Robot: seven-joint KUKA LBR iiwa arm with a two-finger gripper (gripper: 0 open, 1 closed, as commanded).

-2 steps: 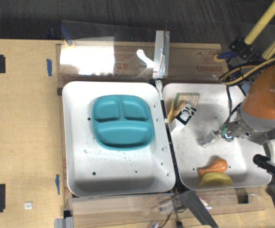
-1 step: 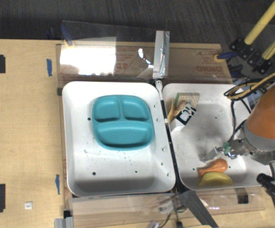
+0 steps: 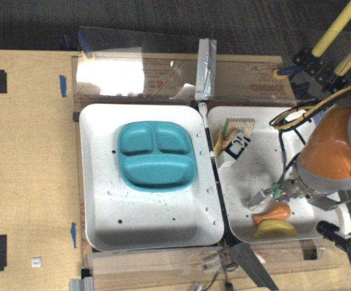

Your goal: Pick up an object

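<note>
Orange and yellow plastic toy foods, an orange rounded piece (image 3: 274, 211) and a yellow wedge (image 3: 276, 227), lie touching near the front edge of the right shallow white bin (image 3: 248, 171); the end effector (image 3: 271, 194) hangs just above them, likely lined up for a grasp, though whether it is wide or narrow I cannot tell; a black-and-white printed card (image 3: 238, 145) and a tan packet (image 3: 238, 127) sit at the bin's back-left corner, well apart; the grey arm with its orange band (image 3: 330, 153) covers the right side; a teal divided plastic tray (image 3: 157, 155) fills the left bin (image 3: 102, 211), out of the way.
</note>
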